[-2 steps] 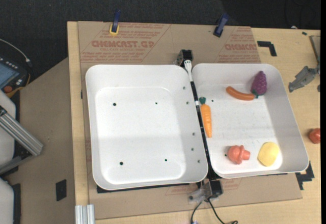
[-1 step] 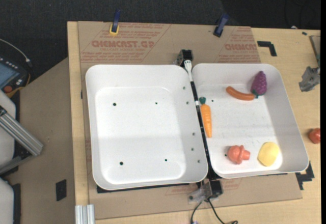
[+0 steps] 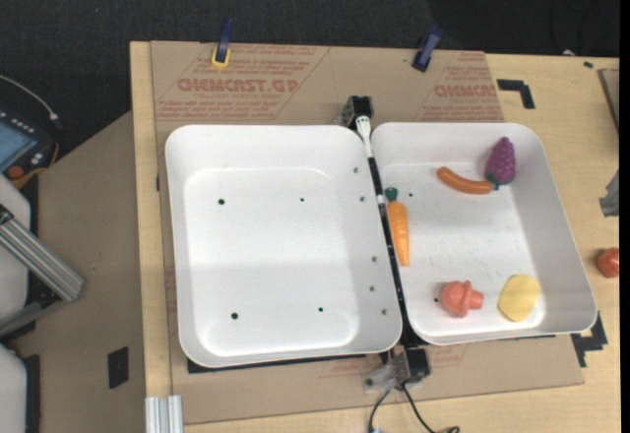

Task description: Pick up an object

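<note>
Nearest me, at the 6 o'clock edge of the table [image 3: 98, 224], a small black clamp [image 3: 409, 364] with a cable sits where the two bins meet. Both bins rest on a brown cardboard sheet [image 3: 295, 77] printed with red lettering.

Starting from the left, the left bin [image 3: 177, 224] holds only a few small dark dots on its white floor. At about 11 o'clock from it, a yellow and blue clip [image 3: 222, 49] pins the far edge of the cardboard. A second clamp [image 3: 357, 111] sits at 12 o'clock on the seam between the bins, and a blue clip [image 3: 427, 47] stands farther back, to the right of it.

The right bin [image 3: 566, 234] holds everything I could pick. At its 9 o'clock, a carrot [image 3: 398, 234] lies lengthwise against the left wall, green end toward 12 o'clock. An orange sausage-shaped piece [image 3: 465, 182] lies across the floor at about 12 o'clock, its right end touching a purple bunch of grapes [image 3: 500, 160] at 1 o'clock. At 6 o'clock there is a reddish-orange lumpy piece [image 3: 459, 297]; I can't tell what it is. Just beside it, at 5 o'clock, lies a yellow lemon [image 3: 519, 296], and the two sit apart.

Past the bin's right rim, at 3 o'clock, a small orange object [image 3: 609, 264] is too cropped to identify.

I cannot tell whether the pincer is apart or together.
</note>
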